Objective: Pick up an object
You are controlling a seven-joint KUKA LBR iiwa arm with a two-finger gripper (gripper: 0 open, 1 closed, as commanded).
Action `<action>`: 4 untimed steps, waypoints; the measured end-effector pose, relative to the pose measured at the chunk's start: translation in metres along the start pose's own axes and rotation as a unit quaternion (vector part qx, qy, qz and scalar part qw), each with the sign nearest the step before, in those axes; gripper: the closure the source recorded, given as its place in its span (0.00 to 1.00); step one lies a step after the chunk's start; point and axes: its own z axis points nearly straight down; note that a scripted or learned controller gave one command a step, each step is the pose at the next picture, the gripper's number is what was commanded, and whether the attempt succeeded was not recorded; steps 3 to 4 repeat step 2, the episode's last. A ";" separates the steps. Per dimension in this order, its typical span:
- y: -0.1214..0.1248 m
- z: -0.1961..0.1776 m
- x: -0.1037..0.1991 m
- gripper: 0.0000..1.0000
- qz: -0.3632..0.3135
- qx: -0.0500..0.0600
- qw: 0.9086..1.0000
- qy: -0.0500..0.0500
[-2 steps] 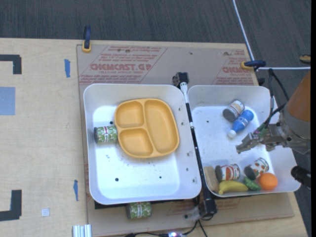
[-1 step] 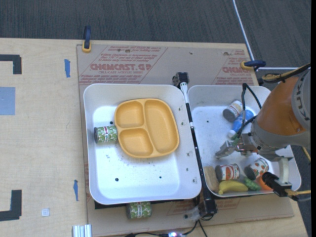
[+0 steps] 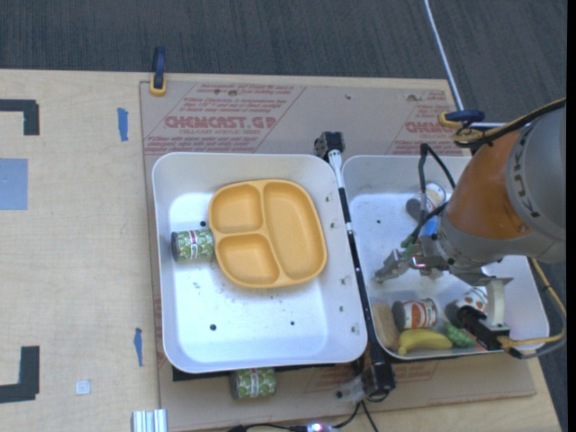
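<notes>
Grey arm [image 3: 513, 196] enters from right, orange-banded wrist bent down, jaws' state unclear.

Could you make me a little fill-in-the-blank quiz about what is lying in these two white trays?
1. The yellow divided plate has ____ compartments.
2. The green-labelled can in the left bin lies against the plate's ____ side.
3. In the right bin, the banana lies just below a small ____ with a red and white label.
4. A second green-labelled can lies ____ the bins, by the left bin's near edge.

Missing words: three; left; can; outside
</notes>
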 end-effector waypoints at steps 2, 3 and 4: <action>-0.035 -0.011 -0.011 1.00 0.001 -0.002 1.000 0.000; -0.035 -0.011 -0.011 1.00 0.001 -0.002 1.000 0.000; -0.035 -0.011 -0.011 1.00 0.001 -0.002 1.000 0.000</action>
